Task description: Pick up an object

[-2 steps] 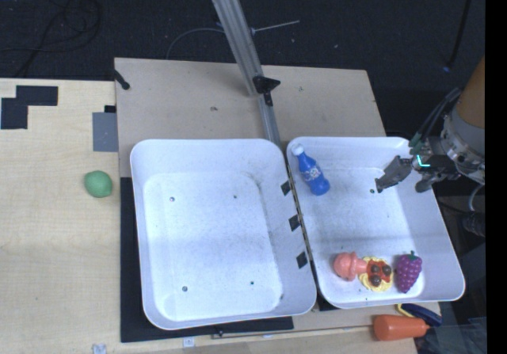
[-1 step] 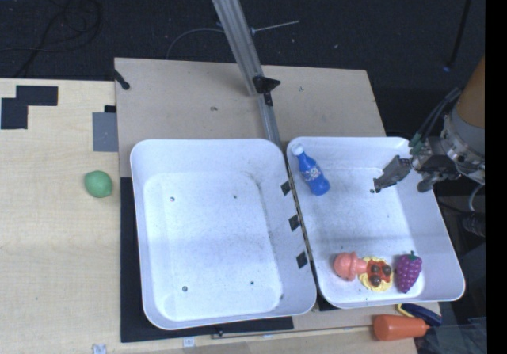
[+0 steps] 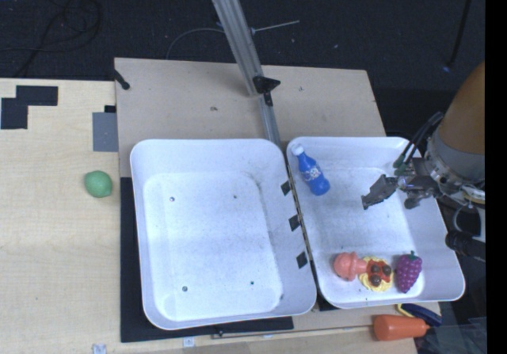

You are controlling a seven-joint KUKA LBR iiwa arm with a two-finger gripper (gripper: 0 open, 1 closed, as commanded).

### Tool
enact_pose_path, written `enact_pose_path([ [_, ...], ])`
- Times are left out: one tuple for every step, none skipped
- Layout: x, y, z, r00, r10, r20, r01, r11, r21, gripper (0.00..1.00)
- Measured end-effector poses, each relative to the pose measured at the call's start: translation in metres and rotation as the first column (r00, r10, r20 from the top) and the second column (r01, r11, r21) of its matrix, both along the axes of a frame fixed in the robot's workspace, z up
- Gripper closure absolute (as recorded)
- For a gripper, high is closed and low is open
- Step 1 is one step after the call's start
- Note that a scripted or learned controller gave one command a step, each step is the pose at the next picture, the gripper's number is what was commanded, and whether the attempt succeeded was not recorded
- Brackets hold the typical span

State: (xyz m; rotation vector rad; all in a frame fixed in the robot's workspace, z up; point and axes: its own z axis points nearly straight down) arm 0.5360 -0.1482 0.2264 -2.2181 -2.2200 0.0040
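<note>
- Two shallow white bins sit side by side on the bench [image 3: 198, 99]: the left bin [image 3: 158, 156] and the right bin [image 3: 447, 289].
- Camera view, arm: the grey arm [image 3: 467, 119] with its orange band enters from the right edge and leans over the right bin's upper right corner.
- Camera view, tool: the tool [image 3: 388, 191] hangs above the bare middle of the right bin, pointing left. One dark finger [image 3: 377, 194] reaches out toward the bin's centre. The finger spread is not readable from this angle, so I cannot tell if it is wide or narrow. No object is seen between the fingers.
- Camera view, task objects: a blue bottle [image 3: 312, 173] with a white cap lies tilted near the upper left corner of the right bin, just beside the bin's left wall and apart from the tool.
- Along the near wall of the right bin lie three items in a row: a pink toy [image 3: 347, 264], a yellow toy with red and dark parts [image 3: 378, 275] touching it, and a purple bunch of grapes [image 3: 408, 272] just beside that one. All three are well below the tool.
- Camera view, surroundings: a green ball [image 3: 98, 184] rests on the bench left of the left bin.
- An orange object [image 3: 396, 327] lies on the bench just outside the near edge of the right bin.
- A slanted metal rail [image 3: 238, 32] rises behind the bins.
</note>
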Motion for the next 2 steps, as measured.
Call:
enact_pose_path([
  [-0.007, 0.004, -0.060, 1.000, 0.000, -0.002, 0.000, 1.000, 0.001, 0.00],
  [-0.001, 0.010, -0.107, 1.000, 0.000, -0.001, 0.000, 1.000, 0.001, 0.00],
])
